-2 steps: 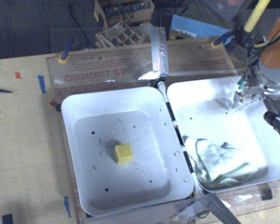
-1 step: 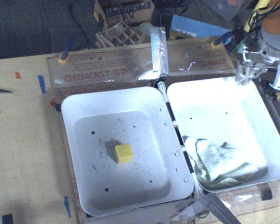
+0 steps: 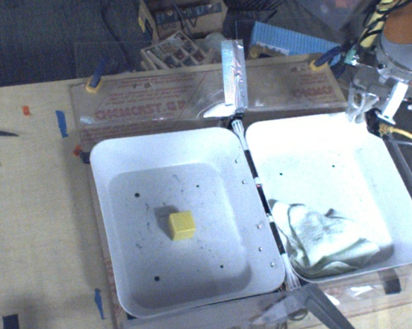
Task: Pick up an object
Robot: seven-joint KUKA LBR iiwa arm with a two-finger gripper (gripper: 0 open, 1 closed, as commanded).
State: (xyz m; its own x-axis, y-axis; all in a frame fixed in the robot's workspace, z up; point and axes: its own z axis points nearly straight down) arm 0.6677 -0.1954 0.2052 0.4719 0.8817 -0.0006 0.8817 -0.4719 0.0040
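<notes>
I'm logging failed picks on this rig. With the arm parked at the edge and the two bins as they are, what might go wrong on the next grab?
1. The yellow block is small and sits alone on the left bin's flat floor; a slightly off descent may nudge it away.
2. The crumpled white cloth lies against the right bin's near wall and dividing rim, so the claw may strike the wall or pinch only a fold that slips out.

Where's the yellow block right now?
The yellow block lies alone near the middle of the left bin in the camera view, apart from the crumpled white cloth in the right bin.
</notes>
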